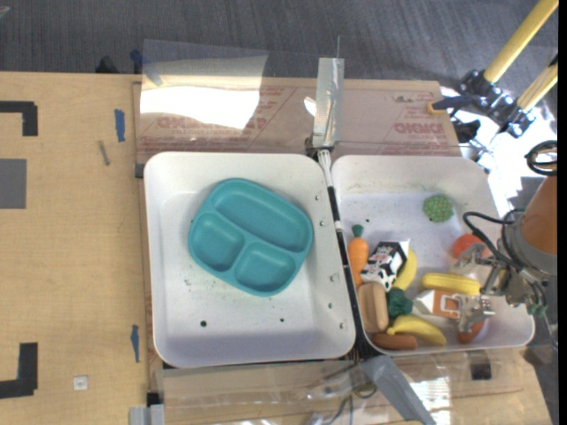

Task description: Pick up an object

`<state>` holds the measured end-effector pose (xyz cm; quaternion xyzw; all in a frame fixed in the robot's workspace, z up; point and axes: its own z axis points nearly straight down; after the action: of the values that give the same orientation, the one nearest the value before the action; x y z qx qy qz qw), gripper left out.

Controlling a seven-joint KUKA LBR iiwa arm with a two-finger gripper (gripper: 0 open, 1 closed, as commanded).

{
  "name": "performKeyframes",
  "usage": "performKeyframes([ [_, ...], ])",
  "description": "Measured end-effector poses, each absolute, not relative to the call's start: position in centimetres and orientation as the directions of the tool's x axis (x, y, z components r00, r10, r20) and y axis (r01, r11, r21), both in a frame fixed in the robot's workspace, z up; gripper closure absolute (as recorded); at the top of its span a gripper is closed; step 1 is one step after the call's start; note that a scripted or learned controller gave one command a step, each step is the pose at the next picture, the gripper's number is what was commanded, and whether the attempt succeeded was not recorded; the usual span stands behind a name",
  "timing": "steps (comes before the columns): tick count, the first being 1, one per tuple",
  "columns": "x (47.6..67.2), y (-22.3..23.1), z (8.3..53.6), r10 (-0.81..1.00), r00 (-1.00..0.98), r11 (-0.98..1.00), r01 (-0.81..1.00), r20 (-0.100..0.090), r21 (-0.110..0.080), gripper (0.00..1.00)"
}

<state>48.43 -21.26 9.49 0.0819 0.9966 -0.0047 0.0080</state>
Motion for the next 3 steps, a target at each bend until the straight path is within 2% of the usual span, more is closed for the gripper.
performKeyframes([
  [3, 48.6, -18.2, 9.5, -0.009, -1.000, 1.000, -0.008, -0.025, -0.014, 0.00],
])
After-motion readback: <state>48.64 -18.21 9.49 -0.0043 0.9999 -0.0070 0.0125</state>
